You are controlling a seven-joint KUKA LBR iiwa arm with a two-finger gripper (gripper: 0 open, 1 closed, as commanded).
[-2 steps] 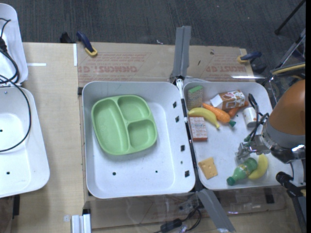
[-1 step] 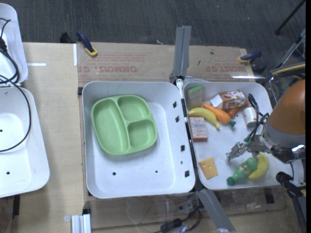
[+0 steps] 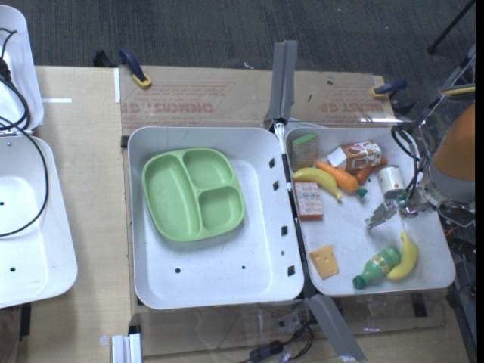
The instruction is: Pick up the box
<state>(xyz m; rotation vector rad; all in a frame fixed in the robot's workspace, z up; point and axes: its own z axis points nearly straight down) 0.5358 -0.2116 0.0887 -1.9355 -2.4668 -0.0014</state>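
Near edge, right bin (image 3: pixel 435 237): green bottle (image 3: pixel 376 268), banana (image 3: pixel 404 257), cheese wedge (image 3: pixel 324 262). Gripper (image 3: pixel 380 216) hovers mid-bin, fingers parted, empty, apart from everything. Box (image 3: pixel 308 200) lies flat against the left wall, reachable from above.

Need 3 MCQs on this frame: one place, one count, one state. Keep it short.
1. Where is the green divided plate?
A. left bin
B. right bin
C. on the bench

2. How many bananas lie in the right bin?
A. one
B. two
C. four

3. How does the green bottle sit?
A. upright
B. on its side
C. held in the gripper

Key:
1 A, it lies flat in the left bin.
2 B, one by the carrot, one beside the bottle.
3 B, it lies flat near the bin's front edge.
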